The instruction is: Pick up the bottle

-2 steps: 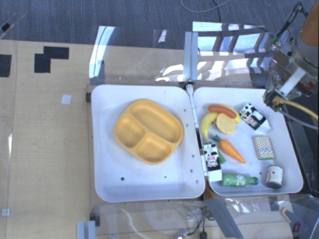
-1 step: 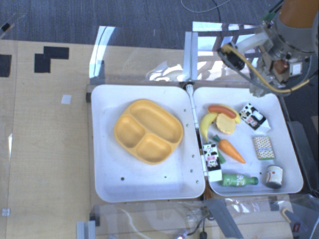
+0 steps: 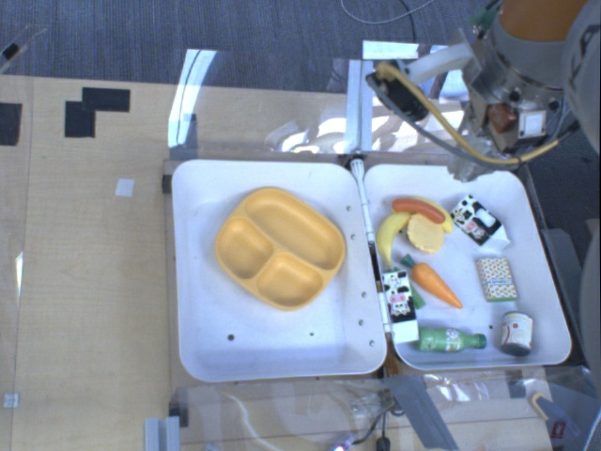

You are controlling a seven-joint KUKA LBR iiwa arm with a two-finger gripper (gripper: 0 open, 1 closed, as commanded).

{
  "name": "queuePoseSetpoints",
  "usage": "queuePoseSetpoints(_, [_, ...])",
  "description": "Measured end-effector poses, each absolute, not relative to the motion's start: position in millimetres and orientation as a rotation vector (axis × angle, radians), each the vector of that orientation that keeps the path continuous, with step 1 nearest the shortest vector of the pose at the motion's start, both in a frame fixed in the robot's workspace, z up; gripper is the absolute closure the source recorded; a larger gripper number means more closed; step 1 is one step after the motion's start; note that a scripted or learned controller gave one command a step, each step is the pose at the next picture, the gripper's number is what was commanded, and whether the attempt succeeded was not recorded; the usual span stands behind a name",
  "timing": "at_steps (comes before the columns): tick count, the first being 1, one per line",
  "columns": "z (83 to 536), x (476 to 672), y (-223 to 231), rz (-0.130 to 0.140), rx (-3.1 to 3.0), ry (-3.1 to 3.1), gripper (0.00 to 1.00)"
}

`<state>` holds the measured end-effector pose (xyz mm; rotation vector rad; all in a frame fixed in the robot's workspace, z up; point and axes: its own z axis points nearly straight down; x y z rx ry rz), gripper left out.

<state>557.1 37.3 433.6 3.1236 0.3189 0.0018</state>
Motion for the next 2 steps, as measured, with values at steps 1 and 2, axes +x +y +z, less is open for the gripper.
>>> queuePoseSetpoints(1, [433,563.2,114,0.002,3.123,0.321,1.0])
queuePoseSetpoints(2, [434,490.9,187,0.003,3.121,0.321,1.0])
